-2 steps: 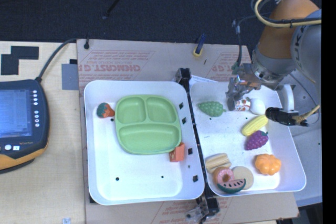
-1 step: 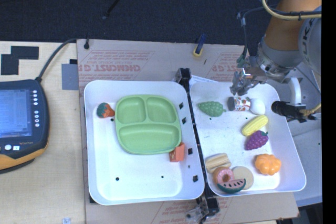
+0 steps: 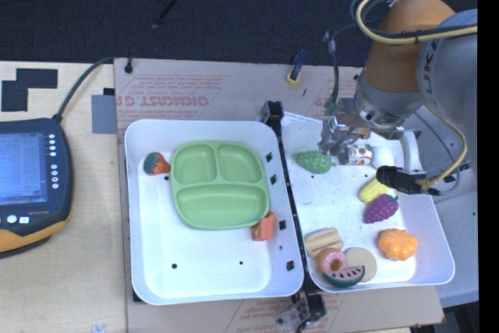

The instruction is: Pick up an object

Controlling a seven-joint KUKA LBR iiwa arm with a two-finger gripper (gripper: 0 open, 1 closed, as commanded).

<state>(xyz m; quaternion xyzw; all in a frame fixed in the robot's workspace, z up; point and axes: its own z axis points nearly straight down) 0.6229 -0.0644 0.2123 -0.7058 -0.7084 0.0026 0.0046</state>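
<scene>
My gripper (image 3: 335, 149) hangs over the far end of the right bin (image 3: 440, 261), just right of a green bumpy toy vegetable (image 3: 313, 162). Nothing shows between the fingers, and their state is unclear from this angle. A small white and red object (image 3: 359, 155) lies right beside the gripper. Further toward the front lie a yellow corn (image 3: 373, 189), purple grapes (image 3: 381, 208), an orange pumpkin (image 3: 398, 243), a hot dog bun (image 3: 322, 239), a pink donut (image 3: 334, 260) and a watermelon slice (image 3: 345, 274).
The left bin (image 3: 148, 253) holds a green divided plate (image 3: 218, 184), a small red and green toy (image 3: 156, 163) and an orange block (image 3: 264, 227). A black divider (image 3: 285, 191) separates the bins. A teach pendant (image 3: 30, 179) sits at far left.
</scene>
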